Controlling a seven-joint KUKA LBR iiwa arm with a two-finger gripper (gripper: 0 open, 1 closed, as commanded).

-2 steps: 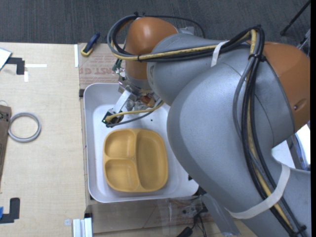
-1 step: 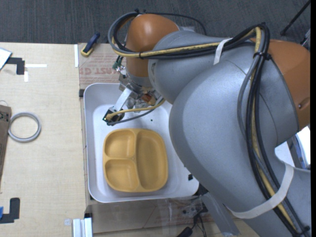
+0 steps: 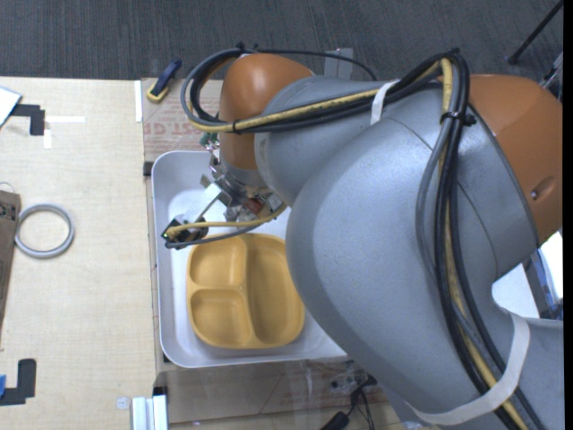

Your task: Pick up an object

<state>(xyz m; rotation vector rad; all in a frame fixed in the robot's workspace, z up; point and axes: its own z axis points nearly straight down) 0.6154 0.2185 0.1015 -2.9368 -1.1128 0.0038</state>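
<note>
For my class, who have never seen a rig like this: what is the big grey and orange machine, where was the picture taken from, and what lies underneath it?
The big shape is a grey robot arm with orange bands, reaching in from the right. One camera, fixed above the bench, looks down at a slant. The arm's gripper hangs over a shallow white plastic bin. In the bin lies a mustard-yellow plastic tray with three compartments. To the left, on a pale wooden board, lies a grey ring like a tape roll. Whether the gripper holds anything cannot be told here.
</note>
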